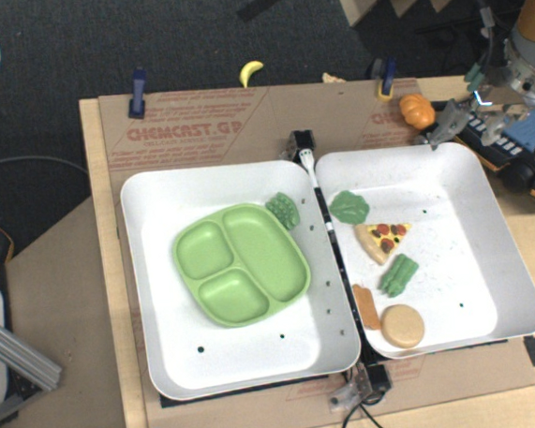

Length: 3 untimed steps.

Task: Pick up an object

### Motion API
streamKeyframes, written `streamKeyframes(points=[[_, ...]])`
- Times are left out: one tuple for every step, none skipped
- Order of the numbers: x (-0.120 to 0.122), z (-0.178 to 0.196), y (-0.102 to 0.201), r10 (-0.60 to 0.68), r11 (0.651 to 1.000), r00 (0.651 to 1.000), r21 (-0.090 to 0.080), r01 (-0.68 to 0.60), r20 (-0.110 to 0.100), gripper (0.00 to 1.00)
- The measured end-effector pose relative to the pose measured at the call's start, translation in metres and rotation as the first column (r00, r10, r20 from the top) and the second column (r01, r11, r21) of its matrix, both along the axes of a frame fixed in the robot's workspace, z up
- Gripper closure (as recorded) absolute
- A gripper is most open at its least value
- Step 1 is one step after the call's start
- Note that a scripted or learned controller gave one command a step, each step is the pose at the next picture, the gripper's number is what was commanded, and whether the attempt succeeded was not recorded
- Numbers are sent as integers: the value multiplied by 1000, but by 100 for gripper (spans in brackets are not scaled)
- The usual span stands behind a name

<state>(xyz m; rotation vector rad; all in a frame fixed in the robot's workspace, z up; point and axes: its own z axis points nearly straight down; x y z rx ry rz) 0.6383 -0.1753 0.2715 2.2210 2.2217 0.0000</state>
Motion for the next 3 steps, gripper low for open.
streamKeyframes(points=[[-17,-178,51,3,1000,1000,6,-3,-16,0],[-46,-82,141,7,1000,1000,3,-7,4,0],[-131,-87,173,1,1000,1000,4,-1,-10,0]])
